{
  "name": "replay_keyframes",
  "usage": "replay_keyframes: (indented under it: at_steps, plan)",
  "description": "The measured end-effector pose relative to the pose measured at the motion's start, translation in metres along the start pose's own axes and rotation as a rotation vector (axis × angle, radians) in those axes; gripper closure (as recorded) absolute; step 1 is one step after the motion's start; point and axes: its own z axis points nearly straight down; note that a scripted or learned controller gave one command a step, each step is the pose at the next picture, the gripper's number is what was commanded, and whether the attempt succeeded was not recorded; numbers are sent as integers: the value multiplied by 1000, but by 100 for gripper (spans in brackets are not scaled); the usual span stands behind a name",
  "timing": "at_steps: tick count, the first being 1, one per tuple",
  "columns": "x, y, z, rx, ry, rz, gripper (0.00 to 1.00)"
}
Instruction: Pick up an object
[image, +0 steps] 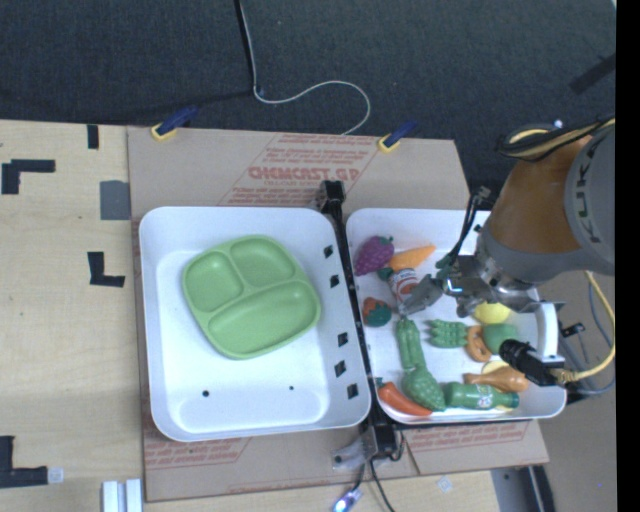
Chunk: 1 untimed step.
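Observation:
The right bin holds several toy foods: purple grapes, an orange carrot, a small red and white can, a long green vegetable, a yellow lemon and a green bottle. My gripper hangs low over the middle of this bin, just right of the can and above the long green vegetable. Nothing can be seen held in it. The wrist hides part of the bin's right side.
The left bin holds a green divided plate. A black divider runs between the bins. More toys crowd the right bin's front edge, including a red-orange pepper. The arm's grey and orange body looms over the right.

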Motion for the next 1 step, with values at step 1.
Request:
replay_keyframes:
  at_steps: [1]
  plan:
    - [21,2,-182,-20,-2,-3,0]
